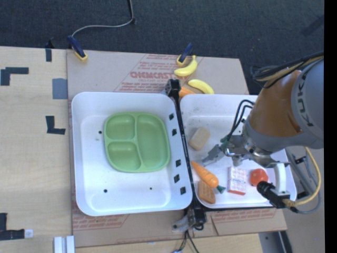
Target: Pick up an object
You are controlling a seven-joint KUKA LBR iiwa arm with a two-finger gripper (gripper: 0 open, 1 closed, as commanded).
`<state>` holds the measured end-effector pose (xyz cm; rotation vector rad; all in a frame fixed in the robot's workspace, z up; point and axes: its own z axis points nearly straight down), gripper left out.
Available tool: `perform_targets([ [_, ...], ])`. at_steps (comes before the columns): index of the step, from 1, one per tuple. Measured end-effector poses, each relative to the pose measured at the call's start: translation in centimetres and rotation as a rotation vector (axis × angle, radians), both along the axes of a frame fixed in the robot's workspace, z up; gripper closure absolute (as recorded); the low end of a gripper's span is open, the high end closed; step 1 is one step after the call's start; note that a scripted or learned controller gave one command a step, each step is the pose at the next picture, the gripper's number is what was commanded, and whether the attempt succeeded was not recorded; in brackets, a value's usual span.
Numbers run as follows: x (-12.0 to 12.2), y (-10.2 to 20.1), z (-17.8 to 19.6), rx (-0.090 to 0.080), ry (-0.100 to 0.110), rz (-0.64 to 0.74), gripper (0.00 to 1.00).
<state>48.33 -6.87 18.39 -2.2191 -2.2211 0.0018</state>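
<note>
My pincer hangs over the right bin, fingers too blurred to read, gap unclear. Beige block lies just beside it; carrot below, my arm hiding the bin's right.

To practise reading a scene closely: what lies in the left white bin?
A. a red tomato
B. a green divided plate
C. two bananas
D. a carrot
B: the green divided plate rests in the left bin, while the carrot lies in the right bin and the bananas lie outside on the cardboard.
</note>
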Motion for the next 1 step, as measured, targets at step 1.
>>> perform_targets([
  [1, -0.07, -3.60, -4.92, 0.000, 0.002, -0.001, 0.00],
])
